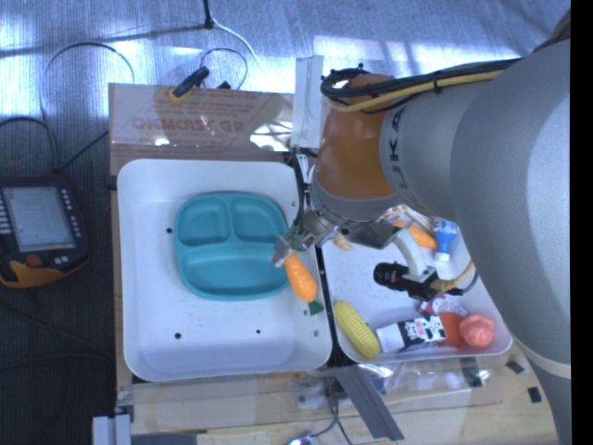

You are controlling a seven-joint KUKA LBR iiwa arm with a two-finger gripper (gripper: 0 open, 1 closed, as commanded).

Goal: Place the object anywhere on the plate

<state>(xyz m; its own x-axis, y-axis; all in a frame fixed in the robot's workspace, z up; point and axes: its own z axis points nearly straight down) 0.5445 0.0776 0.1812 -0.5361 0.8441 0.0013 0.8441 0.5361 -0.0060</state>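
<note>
A blue divided plate (232,247) lies in the left white bin (148,276), toward its right side. My gripper (290,247) hangs over the plate's right rim, close to the wall between the two bins. An orange toy carrot (300,278) hangs slantwise from the fingers, its top end pinched between them. Its body sits just over the plate's lower right corner, and its green end (315,308) points down toward the dividing wall. The wrist and the orange-banded arm hide the right bin's upper part.
The right bin (505,346) holds a yellow corn cob (357,330), a black-and-white bottle (417,334), a pink-red toy (473,330), a small orange piece (419,236) and a blue-and-white item (446,236). A cardboard sheet (199,123) lies behind the left bin.
</note>
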